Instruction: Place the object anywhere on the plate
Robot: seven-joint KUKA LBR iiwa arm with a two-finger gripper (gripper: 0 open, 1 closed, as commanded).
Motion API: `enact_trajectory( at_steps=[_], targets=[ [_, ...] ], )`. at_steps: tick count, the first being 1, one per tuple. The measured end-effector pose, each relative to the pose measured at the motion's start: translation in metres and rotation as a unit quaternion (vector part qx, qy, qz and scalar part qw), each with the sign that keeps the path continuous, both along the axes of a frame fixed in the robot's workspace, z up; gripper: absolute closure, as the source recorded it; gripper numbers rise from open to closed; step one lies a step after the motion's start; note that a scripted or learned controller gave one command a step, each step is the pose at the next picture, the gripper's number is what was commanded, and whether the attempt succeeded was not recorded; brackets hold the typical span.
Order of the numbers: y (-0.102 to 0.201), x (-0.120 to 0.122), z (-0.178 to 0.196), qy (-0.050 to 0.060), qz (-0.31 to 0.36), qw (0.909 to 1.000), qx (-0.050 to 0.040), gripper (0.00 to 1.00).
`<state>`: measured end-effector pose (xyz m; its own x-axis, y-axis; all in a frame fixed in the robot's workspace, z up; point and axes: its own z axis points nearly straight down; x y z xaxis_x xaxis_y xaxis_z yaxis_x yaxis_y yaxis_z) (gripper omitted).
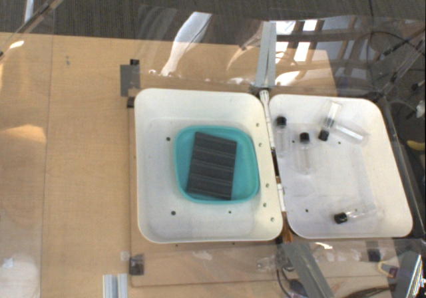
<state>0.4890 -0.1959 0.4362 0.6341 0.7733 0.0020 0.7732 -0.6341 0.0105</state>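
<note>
Lying at 5 o'clock in the right white bin (389, 177), a clear black-capped vial (353, 214) is resting; a dark ribbed block (212, 165) is occupying the teal plate (247, 170) in the left white bin (153, 157); gripper state: cannot tell.

left bin (153, 157): dark ribbed block (212, 165) on teal plate (249, 170) | right bin (386, 157): 4 black-capped clear vials

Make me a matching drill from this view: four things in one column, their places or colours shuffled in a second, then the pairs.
Things:
1. plate
2. dark ribbed block
3. vials
4. left bin

Descriptions:
A. clear with black caps, in the right bin
B. teal
C. lying on the plate
D. white, holds the plate

Pairs: 1-B, 2-C, 3-A, 4-D
</note>
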Motion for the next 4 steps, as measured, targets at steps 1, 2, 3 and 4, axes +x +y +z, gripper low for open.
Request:
enact_trajectory(
  at_steps=[1,2,3,4],
  targets=[
    [-0.0031,-0.0007,0.0002,-0.001,-0.075,0.9971,0.0011,0.00],
    [-0.0071,-0.0007,0.0002,-0.001,-0.147,0.9891,0.0019,0.00],
    [-0.0098,-0.0006,-0.0001,-0.002,-0.318,0.9479,0.0031,0.00],
    [-0.0098,-0.0006,-0.0001,-0.002,-0.331,0.9436,0.0034,0.00]
  ],
)
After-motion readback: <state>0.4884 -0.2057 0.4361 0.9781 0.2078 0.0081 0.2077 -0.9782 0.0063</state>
